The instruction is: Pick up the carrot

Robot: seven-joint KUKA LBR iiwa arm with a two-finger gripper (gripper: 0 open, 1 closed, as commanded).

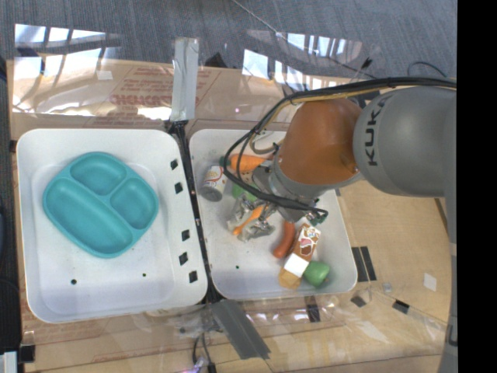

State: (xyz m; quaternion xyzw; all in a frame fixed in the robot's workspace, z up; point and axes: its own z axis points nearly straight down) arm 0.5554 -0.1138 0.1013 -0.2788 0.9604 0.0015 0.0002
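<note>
The arm's orange band and grey wrist hang over the middle of the right bin (233,282). My gripper (250,217) points down-left into a cluster of small items. At its tip lies a small orange piece with green beside it (251,210), which looks like the carrot; I cannot tell whether it is held. Another orange object (247,163) lies further back, partly hidden under the wrist.
A grey can (213,183) lies by the right bin's left wall. A red sausage (284,240), a printed box (307,242), a white-and-tan block (294,270) and a green piece (316,272) crowd the front right. The left bin (46,286) holds a teal divided plate (99,202).
</note>
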